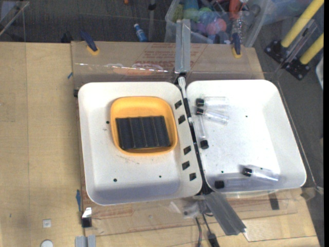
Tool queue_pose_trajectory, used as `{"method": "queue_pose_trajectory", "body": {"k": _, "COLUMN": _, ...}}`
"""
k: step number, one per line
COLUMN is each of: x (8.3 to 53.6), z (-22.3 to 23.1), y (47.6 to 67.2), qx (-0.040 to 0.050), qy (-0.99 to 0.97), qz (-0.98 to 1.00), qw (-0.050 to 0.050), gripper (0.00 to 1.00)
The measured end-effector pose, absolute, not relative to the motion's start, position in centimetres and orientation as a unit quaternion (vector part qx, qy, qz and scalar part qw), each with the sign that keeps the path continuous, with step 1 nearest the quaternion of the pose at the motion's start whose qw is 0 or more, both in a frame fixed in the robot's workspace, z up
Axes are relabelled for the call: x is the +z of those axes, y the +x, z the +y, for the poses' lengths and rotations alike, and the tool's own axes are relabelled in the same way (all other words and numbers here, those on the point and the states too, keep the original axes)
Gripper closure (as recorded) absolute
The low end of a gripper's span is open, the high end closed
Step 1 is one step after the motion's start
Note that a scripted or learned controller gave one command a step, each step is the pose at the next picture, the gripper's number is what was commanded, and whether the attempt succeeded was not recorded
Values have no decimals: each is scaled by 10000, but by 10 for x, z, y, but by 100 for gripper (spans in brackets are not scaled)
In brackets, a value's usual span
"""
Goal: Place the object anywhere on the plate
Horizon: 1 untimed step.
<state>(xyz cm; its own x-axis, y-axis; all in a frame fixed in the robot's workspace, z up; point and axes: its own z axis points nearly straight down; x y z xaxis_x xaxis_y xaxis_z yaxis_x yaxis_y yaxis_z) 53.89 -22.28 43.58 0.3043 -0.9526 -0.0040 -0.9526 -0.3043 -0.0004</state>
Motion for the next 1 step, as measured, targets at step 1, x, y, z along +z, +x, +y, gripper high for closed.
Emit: {"method": "queue_pose_trajectory", "body": {"k": 1, "x": 447, "z": -222, "y": 540, "qx": 1, "qy": -8066, "qz": 5911, "qw": 42, "gripper": 100}}
